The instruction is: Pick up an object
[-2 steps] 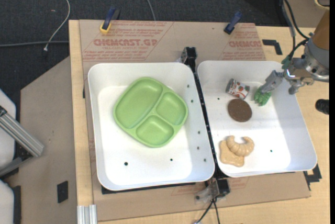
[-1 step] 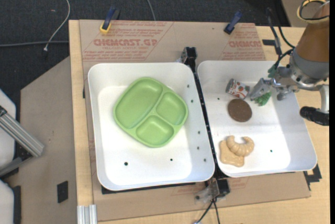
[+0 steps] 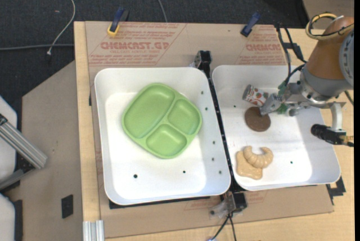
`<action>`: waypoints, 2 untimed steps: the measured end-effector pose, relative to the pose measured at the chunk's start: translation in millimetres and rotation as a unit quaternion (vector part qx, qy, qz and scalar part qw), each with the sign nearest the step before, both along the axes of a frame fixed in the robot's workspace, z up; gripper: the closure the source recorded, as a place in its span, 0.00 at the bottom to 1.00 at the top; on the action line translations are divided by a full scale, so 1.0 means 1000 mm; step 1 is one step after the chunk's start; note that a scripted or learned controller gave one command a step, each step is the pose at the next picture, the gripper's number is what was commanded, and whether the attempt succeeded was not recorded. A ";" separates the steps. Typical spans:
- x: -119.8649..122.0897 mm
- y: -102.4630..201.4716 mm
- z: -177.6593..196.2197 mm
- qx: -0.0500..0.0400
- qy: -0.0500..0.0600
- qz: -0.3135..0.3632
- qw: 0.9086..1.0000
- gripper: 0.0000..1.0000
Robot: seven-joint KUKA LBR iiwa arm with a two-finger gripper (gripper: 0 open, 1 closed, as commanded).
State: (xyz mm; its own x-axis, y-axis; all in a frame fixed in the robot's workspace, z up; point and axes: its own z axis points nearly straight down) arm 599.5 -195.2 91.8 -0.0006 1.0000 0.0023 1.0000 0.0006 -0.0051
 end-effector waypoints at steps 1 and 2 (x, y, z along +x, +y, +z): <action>0.002 0.000 0.014 -0.001 -0.003 0.000 1.000 1.00; 0.000 -0.007 0.076 -0.002 -0.006 -0.001 1.000 1.00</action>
